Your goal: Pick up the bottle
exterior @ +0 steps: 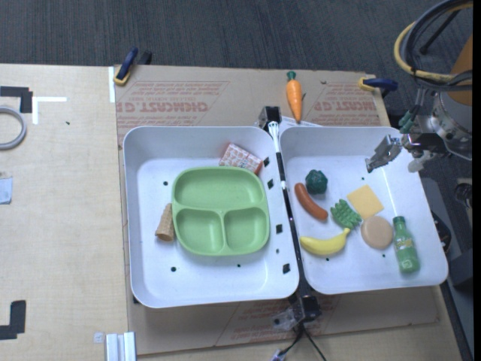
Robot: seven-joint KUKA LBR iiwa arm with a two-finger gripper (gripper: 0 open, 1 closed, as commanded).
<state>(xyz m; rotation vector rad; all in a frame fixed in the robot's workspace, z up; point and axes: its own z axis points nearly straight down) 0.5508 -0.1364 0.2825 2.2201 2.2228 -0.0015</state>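
Here, left to right in the right bin (421, 280): banana (325, 243), round bun (377, 233), then the green bottle (406, 245) lying flat by the near-right wall. The hand (385, 155) hovers above, fingers apart, holding nothing. Wall and bun crowding the bottle could spoil a grasp.

Green bottle (406, 244), green tray (221, 210) — yellow banana (325, 243), orange carrot (293, 96), white bins (143, 224).

1. Bins (143, 277): smooth, glossy white plastic.
2. Tray (220, 186): matt green plastic.
3. Bottle (406, 247): shiny green plastic.
4. Desk (60, 224): pale matt wood.
5. Cardboard sheet (188, 96): brown, matt, printed.
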